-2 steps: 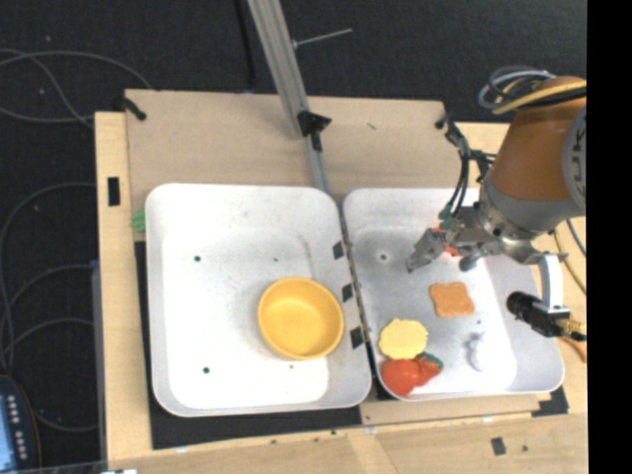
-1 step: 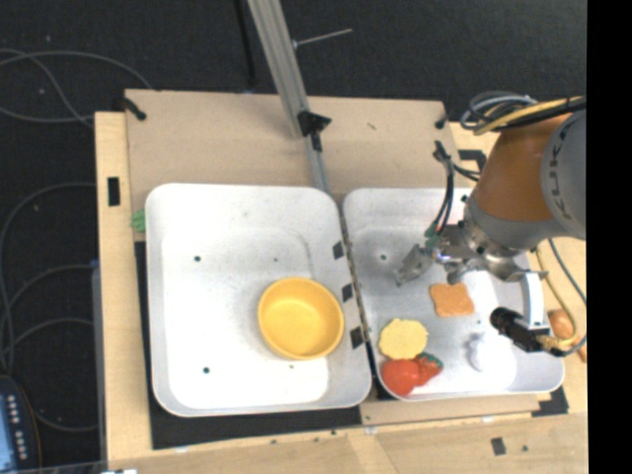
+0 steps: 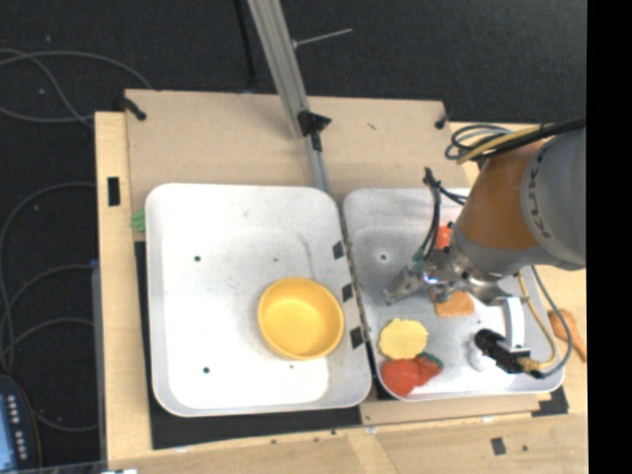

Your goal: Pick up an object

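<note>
While the grey arm [image 3: 558, 196], orange-banded above the wrist, reaches in from the right over the right-hand bin [image 3: 380, 220], its gripper [image 3: 413, 282] hangs low above the bin's bare middle. Whether it stands wide or narrow cannot be told from this angle. Just in front of the gripper lies a flat yellow disc [image 3: 403, 339]. Touching that disc's near edge, close to the bin's front wall, sits a red piece with a green tip [image 3: 403, 376]. An orange piece [image 3: 455, 307] lies just beside the gripper, partly hidden under the wrist. The left-hand bin [image 3: 197, 225] holds a yellow bowl [image 3: 300, 317], upright, close to its right wall. Both bins sit side by side on a tan surface [image 3: 227, 136], and a slanted metal rail [image 3: 276, 47] crosses the surface's far edge toward the gap between them.
</note>
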